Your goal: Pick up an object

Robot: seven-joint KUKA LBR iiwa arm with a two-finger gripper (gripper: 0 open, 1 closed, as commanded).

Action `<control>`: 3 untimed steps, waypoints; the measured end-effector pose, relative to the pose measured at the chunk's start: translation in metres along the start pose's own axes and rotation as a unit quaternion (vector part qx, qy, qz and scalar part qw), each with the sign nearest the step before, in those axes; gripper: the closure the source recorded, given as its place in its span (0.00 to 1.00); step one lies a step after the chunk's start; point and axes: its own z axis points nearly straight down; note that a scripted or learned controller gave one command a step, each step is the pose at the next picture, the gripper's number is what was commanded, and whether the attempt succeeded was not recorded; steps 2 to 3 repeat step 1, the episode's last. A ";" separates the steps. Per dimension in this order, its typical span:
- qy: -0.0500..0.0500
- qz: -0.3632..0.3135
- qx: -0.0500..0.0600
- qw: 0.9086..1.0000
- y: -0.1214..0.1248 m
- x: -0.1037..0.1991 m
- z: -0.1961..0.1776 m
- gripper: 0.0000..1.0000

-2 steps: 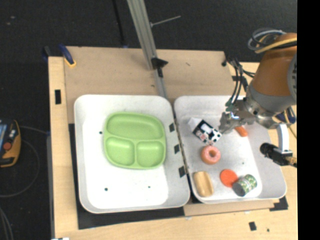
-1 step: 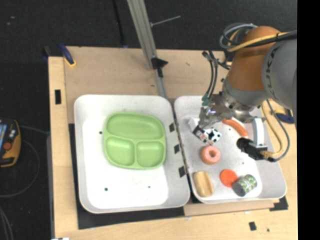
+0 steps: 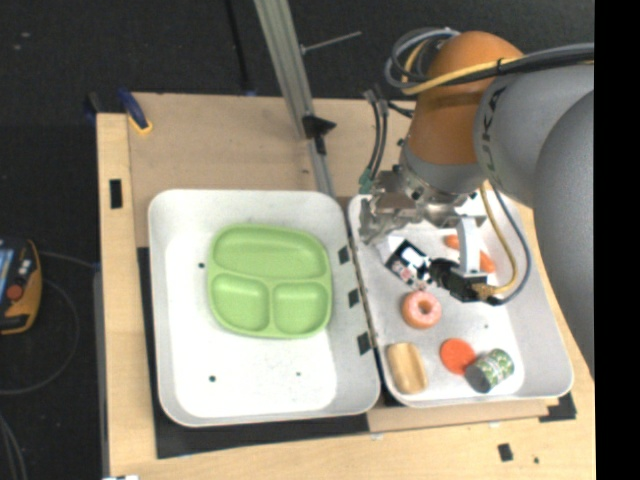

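My gripper (image 3: 400, 240) hangs low over the back left part of the right bin (image 3: 540, 343), under the orange wrist band. Just in front of it lies a pink donut (image 3: 422, 310). A tan bread roll (image 3: 405, 366) rests at the bin's front left. To the roll's right sit a red disc (image 3: 457, 353) and a green can (image 3: 490, 368) lying on its side. An orange piece (image 3: 470, 246) shows to the right of the gripper, partly hidden by the arm's hardware. Nothing is visibly held.
The left bin (image 3: 180, 368) holds a green divided plate (image 3: 270, 280) near its middle. A metal post (image 3: 290, 68) rises behind the bins. The grey arm covers the right bin's back right corner.
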 end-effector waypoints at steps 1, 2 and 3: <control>0.000 0.000 0.000 1.000 0.009 0.054 -0.014 1.00; 0.000 0.000 0.000 1.000 0.009 0.054 -0.014 1.00; 0.000 0.000 0.000 1.000 0.009 0.054 -0.014 1.00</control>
